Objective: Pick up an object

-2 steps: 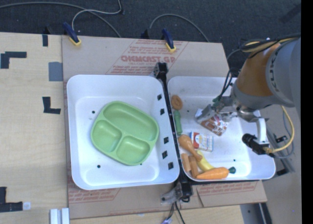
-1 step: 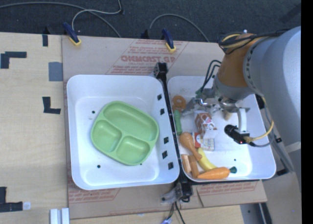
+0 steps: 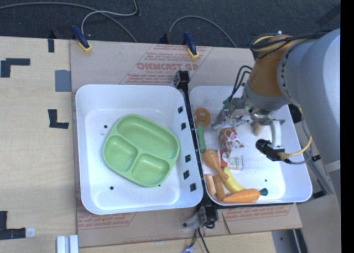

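White plastic forms two shallow bins side by side on a pale wooden tabletop point(image 3: 33, 152), seen from above at a slant. The left bin point(image 3: 88, 136) holds one thing: a light green divided plate point(image 3: 141, 149) with three compartments, lying flat near its centre.

The right bin point(image 3: 293, 188) holds a cluster of small toy foods along its 9 o'clock side. At the top of the cluster sits a round tan ring like a doughnut point(image 3: 202, 116). Just below it a slim green piece point(image 3: 200, 138) lies against the dividing wall. Toward the bin's centre lies a crinkled clear packet point(image 3: 229, 146) with red and brown printing. Below that, toward 7 o'clock, are an orange-tan pear-shaped piece point(image 3: 211, 159), a yellow banana point(image 3: 232, 181), a brown bread-like piece point(image 3: 212, 185) and an orange carrot point(image 3: 242, 195) with a dark green tip, all touching or nearly so.

The grey arm with its orange band point(image 3: 268, 72) reaches in from 3 o'clock. Its tool point(image 3: 228, 115) hangs low over the right bin, just above the packet and beside the doughnut; whether its fingers are apart or together cannot be told, and nothing is visibly held.

Cardboard point(image 3: 166, 64) lies under the bins, pinned by blue and yellow clamps point(image 3: 191, 46) at 12 o'clock.
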`<state>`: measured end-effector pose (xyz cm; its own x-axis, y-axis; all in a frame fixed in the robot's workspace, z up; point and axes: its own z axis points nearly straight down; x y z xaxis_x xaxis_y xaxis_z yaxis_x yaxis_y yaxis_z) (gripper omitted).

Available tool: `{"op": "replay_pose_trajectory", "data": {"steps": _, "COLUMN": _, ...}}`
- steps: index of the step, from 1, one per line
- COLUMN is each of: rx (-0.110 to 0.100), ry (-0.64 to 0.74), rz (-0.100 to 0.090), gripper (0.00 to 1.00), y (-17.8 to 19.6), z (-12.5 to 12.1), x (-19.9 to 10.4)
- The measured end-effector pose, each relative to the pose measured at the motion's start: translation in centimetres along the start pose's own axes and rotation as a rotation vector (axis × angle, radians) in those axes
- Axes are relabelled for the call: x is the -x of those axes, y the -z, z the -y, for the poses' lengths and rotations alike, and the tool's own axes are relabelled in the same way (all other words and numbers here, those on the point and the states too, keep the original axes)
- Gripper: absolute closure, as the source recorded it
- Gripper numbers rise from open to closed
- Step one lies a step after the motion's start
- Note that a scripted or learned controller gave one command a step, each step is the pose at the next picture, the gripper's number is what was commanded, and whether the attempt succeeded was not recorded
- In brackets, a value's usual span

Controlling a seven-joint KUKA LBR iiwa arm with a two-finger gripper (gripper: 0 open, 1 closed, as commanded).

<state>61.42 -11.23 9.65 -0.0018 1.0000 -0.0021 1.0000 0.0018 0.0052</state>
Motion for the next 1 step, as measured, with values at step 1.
{"op": "replay_pose_trajectory", "data": {"steps": 1, "rx": -0.005, "ry": 0.001, "rz": -0.003, "gripper": 1.0, "y": 8.83, "z": 5.29, "x": -5.9}}
